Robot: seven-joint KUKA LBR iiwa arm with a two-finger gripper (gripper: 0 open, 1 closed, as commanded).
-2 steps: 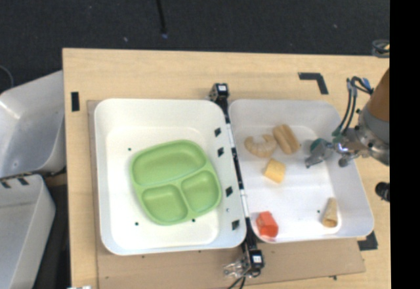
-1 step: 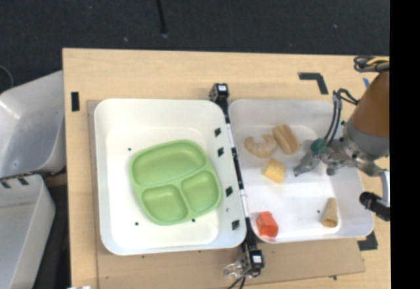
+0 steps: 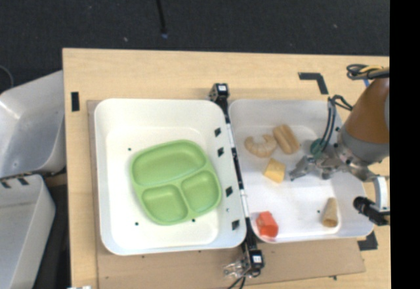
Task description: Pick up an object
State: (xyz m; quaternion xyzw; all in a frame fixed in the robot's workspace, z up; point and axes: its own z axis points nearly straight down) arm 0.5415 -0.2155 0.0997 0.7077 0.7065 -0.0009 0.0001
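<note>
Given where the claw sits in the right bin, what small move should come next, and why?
Probably a short move left toward the yellow cheese-like wedge: the claw hovers just beside it with nothing visibly held, and that wedge is the nearest item in the right white bin.

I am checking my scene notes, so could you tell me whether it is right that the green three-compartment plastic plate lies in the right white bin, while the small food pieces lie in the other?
Not quite: the camera view shows the green three-compartment plastic plate in the left white bin. The small food pieces, such as the yellow wedge, lie in the right white bin.
</note>
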